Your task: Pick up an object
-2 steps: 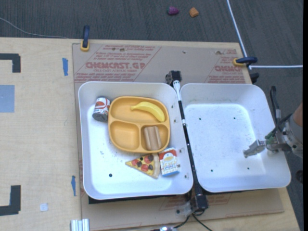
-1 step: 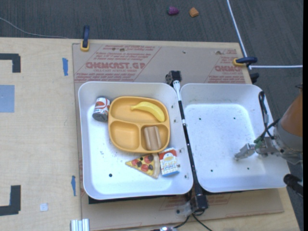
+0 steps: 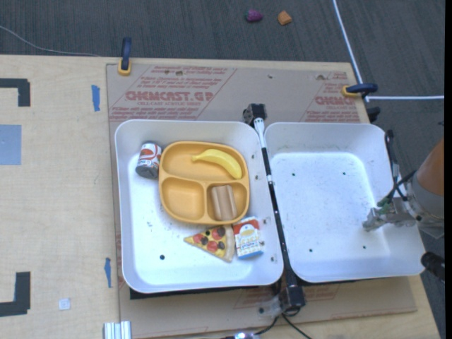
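Note:
The left bin (image 3: 134, 210) holds a yellow divided plate (image 3: 182, 198). A banana (image 3: 219, 162) lies in the plate's top compartment and a brown sausage (image 3: 223, 202) in its lower right one. A small can (image 3: 148, 159) lies against the plate's left rim. A pizza slice (image 3: 212, 241) and a small red and white carton (image 3: 248, 238) lie just below the plate. My gripper (image 3: 374, 222) hangs low over the right bin (image 3: 325, 196) near its right wall, far from all these objects, with nothing visibly in it.
The arm comes in from the right edge with cables trailing along the right bin's wall. Clamps (image 3: 125, 56) (image 3: 359, 89) hold the board's back corners. Two small bits (image 3: 268, 17) lie on the dark floor behind the bench.

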Robot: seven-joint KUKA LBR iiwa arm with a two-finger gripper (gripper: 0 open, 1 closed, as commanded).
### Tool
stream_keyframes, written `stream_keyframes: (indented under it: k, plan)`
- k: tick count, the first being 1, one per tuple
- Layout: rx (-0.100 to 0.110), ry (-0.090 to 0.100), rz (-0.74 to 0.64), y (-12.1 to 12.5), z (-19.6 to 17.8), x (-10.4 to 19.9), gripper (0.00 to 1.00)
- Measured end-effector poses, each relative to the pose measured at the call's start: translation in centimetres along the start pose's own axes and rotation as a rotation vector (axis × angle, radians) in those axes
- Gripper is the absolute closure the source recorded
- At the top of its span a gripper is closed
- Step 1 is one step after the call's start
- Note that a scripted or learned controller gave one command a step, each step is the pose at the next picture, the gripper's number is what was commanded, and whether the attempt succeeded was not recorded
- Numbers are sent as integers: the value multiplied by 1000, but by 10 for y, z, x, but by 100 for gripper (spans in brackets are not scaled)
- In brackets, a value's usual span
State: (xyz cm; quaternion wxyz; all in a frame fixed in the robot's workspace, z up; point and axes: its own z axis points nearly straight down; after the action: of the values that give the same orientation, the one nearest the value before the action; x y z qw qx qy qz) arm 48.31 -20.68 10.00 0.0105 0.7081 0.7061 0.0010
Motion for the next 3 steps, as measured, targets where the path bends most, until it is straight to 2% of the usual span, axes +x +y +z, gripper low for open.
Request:
stream_keyframes:
  k: [1, 2, 3]
  plan:
    - [13, 13, -5, -2, -65, 81, 100]
    - [12, 13, -5, -2, -87, 131, 100]
    - [12, 13, -4, -1, -101, 197, 100]
